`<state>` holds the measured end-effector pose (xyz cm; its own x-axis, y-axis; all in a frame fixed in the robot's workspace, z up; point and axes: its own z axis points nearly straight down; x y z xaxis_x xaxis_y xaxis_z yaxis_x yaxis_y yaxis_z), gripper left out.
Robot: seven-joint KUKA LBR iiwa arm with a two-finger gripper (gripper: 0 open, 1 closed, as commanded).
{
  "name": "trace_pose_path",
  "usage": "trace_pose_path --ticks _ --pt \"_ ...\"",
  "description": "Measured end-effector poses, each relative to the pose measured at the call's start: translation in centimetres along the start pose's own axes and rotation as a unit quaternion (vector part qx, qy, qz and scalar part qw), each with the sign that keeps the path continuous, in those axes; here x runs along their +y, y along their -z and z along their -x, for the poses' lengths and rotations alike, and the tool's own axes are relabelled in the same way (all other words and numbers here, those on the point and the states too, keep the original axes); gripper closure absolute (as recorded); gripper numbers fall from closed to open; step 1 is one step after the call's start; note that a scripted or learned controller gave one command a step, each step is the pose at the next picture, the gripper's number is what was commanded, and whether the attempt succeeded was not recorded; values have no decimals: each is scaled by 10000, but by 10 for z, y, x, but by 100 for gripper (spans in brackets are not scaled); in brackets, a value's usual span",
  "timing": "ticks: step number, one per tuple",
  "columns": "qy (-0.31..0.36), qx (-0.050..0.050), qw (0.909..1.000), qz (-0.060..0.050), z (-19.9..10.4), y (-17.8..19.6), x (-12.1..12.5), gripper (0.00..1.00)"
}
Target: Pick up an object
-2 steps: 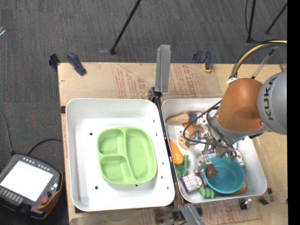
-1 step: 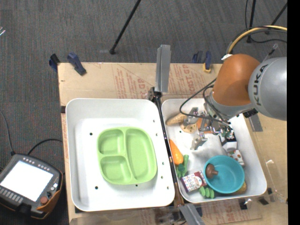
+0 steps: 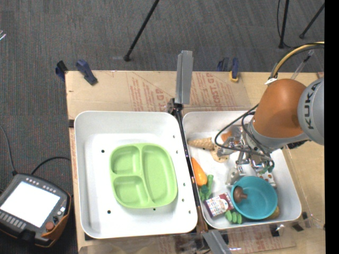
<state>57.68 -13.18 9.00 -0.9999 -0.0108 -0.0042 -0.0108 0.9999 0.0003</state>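
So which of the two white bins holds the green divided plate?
The left bin, away from the arm. The green divided plate lies alone there; the right bin holds the toy food and teal bowl.

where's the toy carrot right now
The toy carrot lies in the right bin, close to its left wall, below the ice cream cone and left of the teal bowl.
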Motion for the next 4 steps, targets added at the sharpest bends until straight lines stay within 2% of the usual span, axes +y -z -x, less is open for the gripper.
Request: trace_pose_path --ticks 1,2,3,4 --pt "19 17 10000 4 -84 -1 -50 0" --pt "-435 -16 9991 3 10 0 -41 0" --pt "-538 -12 9985 9 61 -1 -10 0" --pt "-455 12 9990 -9 27 -2 -84 0"
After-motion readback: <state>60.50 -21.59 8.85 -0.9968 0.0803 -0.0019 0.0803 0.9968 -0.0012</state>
